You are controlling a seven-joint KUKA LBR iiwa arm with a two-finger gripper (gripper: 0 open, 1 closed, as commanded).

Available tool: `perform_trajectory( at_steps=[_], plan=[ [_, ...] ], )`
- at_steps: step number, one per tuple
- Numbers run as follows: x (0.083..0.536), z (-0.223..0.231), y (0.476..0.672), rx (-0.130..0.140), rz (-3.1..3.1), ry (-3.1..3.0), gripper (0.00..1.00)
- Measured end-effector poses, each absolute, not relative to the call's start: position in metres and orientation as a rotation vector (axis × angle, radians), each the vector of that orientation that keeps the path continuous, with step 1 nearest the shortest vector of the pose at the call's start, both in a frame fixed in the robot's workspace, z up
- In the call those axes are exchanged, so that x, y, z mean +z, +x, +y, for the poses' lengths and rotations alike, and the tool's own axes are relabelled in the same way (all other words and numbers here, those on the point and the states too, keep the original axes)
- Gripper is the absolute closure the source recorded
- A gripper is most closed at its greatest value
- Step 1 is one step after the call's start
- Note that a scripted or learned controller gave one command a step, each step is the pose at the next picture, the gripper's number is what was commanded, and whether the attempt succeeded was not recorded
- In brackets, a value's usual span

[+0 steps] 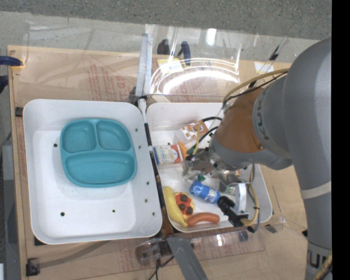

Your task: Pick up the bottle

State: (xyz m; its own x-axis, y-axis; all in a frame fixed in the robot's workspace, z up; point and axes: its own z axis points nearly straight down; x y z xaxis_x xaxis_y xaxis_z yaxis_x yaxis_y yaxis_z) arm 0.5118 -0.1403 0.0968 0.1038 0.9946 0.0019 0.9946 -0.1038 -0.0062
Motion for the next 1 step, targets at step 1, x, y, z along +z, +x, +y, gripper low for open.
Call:
perform_trajectory(
  at_steps=[1],
  plan=[
    [0.1877,-0.1086,0.4858,0.000,-2.455,-1.962,1.00]
  ],
)
